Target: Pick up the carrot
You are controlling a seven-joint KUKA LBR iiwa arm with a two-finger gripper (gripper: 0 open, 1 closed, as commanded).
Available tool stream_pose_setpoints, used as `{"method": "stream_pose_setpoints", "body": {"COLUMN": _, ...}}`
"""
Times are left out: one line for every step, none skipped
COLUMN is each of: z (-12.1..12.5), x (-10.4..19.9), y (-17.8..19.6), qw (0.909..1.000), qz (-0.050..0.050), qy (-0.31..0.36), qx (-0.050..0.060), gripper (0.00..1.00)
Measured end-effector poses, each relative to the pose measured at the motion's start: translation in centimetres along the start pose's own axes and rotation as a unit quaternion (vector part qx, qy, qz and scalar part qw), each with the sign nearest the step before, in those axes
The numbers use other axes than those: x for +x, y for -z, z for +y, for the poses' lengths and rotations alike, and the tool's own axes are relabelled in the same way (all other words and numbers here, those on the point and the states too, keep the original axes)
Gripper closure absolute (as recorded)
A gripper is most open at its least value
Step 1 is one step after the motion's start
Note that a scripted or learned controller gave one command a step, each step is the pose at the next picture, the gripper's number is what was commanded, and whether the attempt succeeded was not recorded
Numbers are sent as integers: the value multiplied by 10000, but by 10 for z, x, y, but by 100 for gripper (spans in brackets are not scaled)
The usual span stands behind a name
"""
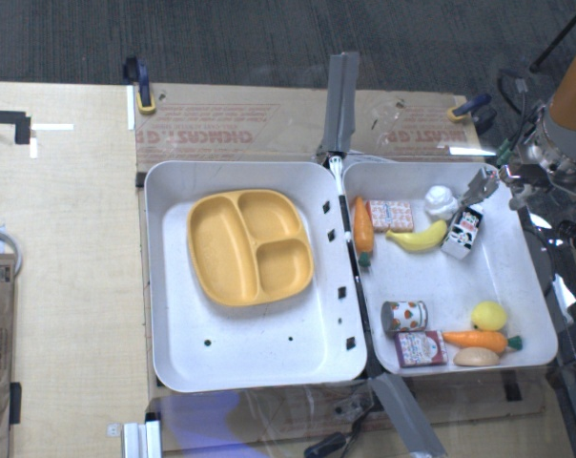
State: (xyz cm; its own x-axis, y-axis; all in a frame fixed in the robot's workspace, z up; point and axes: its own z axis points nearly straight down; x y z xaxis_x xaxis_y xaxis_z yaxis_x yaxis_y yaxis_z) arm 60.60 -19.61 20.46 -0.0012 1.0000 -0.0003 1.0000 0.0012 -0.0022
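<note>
Your gripper (481,185) hangs with fingers slightly apart, holding nothing. The carrot (480,341) lies well below it in view, near the front wall, long axis running left-right.

A yellow divided plate (251,247) sits in the left bin (174,351), while the right bin (517,284) holds a banana (417,238), a lemon (488,315), a small can (404,316), a red carton (421,349), a pink packet (391,216) and a black-and-white carton (462,232).
</note>
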Motion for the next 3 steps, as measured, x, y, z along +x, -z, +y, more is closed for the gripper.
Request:
{"method": "stream_pose_setpoints", "body": {"z": -67, "x": -19, "y": -106, "qw": 9979, "qz": 40, "qy": 650, "qx": 1, "gripper": 0}}
{"method": "stream_pose_setpoints", "body": {"z": -67, "x": -21, "y": -96, "qw": 9980, "qz": 24, "qy": 634, "qx": -5, "gripper": 100}}
{"method": "stream_pose_setpoints", "body": {"z": -67, "x": 50, "y": -113, "qw": 9748, "qz": 5, "qy": 2230, "qx": -7, "gripper": 100}}
